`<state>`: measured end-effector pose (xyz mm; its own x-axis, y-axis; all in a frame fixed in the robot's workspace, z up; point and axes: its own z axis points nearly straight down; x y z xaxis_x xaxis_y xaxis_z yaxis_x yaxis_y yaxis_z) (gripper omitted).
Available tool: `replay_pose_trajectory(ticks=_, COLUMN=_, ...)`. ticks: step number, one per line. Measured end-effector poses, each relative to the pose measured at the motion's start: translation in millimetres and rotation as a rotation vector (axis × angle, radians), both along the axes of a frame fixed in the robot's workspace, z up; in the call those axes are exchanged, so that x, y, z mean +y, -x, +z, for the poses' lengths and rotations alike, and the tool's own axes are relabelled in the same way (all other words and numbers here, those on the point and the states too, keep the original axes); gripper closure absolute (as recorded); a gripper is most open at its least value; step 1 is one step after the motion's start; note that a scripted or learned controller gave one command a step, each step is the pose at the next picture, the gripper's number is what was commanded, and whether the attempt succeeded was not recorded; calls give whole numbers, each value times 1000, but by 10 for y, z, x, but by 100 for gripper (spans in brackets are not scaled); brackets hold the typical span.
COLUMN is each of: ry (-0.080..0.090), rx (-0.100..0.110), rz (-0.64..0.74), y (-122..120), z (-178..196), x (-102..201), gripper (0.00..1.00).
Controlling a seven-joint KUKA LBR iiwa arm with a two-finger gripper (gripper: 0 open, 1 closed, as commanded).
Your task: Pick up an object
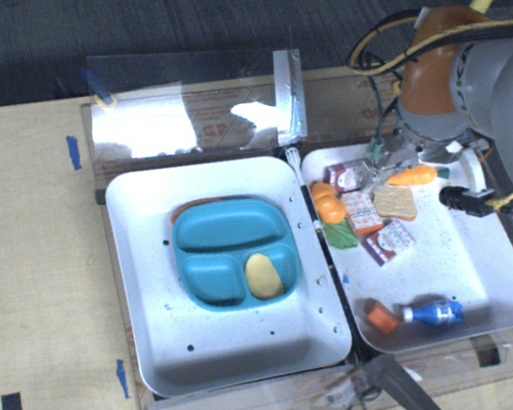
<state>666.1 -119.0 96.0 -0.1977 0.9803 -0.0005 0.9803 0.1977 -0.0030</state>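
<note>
End effector (384, 155) above right bin (497, 298), carrot (412, 175) just beside

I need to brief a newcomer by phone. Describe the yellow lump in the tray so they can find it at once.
Start at the left bin, which holds a blue tray with compartments. The yellow lump lies in the tray's lower right compartment. It is a smooth pale yellow oval, the one item in that tray, while the other clutter lies in the right bin.
</note>
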Motion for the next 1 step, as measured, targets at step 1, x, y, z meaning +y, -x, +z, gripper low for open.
replay_pose_trajectory(ticks=1, ry=-16, rx=-2, rz=173, y=-28, z=-40, x=-391, gripper=0)
